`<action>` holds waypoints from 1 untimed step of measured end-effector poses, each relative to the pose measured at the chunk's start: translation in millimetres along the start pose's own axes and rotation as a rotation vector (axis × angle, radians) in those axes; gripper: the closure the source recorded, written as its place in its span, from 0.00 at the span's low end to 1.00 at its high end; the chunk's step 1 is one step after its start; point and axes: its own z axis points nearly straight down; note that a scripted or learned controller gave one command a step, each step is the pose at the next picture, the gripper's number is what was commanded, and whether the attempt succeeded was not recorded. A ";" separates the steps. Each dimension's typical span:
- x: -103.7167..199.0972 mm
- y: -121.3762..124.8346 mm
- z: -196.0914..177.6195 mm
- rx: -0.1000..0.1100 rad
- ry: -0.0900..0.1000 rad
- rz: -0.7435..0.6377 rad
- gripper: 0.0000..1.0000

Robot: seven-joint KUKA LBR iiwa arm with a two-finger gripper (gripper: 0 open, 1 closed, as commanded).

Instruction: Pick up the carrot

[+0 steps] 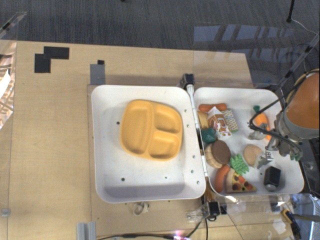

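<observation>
The carrot (260,119) is a small orange thing with a green top. It lies in the right bin (240,92), near the far right corner of that bin. Dark cables from the arm cross over part of it.

The claw (266,158) hangs just beside the carrot, on the near side of it. The claw is silver and points down into the right bin. I cannot tell if the claw is apart or together, because it is small and partly hidden by the arm (302,109). The big grey and orange arm sits right of the carrot, over the right edge of the bin.

A black block (272,177) lies near the claw, in the near right corner of the bin. A tan round thing (252,154) lies just left of the claw.

More play food fills the left part of the right bin. There is a brown cookie (220,151), a green leafy piece (239,164), a red sausage (222,178), a pizza slice (241,185) and a little red and white carton (219,121).

The left bin (105,174) touches the right bin side by side. A yellow tray (151,129) with 3 parts lies in the middle of the left bin.

Both bins sit on a light wood surface (50,149).
</observation>
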 end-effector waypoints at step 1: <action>43.0 -3.0 -1.3 -0.001 -0.005 0.337 0.00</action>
